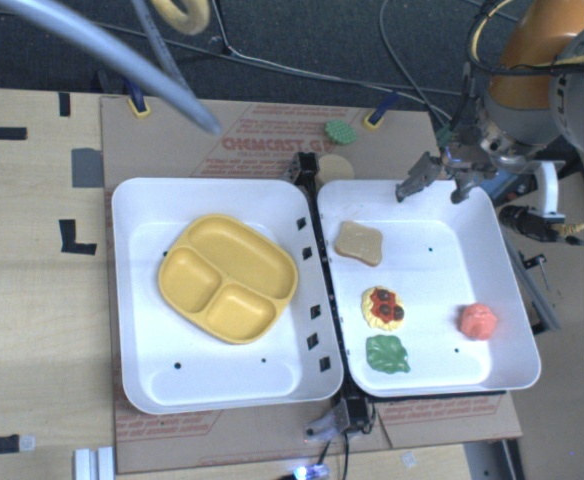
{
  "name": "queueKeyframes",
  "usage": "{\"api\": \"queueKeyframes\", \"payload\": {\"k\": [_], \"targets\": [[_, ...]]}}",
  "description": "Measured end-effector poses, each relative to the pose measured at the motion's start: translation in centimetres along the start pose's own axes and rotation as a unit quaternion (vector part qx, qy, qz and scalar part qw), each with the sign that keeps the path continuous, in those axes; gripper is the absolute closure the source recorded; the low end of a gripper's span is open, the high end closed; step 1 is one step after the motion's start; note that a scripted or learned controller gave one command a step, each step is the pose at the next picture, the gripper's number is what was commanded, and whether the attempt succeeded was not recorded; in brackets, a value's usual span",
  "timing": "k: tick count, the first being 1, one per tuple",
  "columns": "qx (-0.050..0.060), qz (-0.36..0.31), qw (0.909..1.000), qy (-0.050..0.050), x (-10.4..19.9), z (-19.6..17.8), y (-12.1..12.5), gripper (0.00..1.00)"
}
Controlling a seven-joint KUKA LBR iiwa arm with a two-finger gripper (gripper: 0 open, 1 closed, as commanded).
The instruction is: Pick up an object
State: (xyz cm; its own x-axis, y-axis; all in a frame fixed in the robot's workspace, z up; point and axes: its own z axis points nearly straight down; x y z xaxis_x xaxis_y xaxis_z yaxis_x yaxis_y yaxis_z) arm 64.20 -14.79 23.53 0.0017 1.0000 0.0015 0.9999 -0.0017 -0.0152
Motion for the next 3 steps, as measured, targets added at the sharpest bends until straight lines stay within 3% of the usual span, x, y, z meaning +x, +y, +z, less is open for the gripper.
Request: {"api": "queueKeyframes", "payload": {"k": [1, 3], "targets": [[-0.007, -0.002, 1.0, -0.001, 0.0, -0.9, 0.2, 0.0], [-0.006, -0.002, 1.0, -0.002, 0.8, 10.1, 0.7, 0.0]]}}
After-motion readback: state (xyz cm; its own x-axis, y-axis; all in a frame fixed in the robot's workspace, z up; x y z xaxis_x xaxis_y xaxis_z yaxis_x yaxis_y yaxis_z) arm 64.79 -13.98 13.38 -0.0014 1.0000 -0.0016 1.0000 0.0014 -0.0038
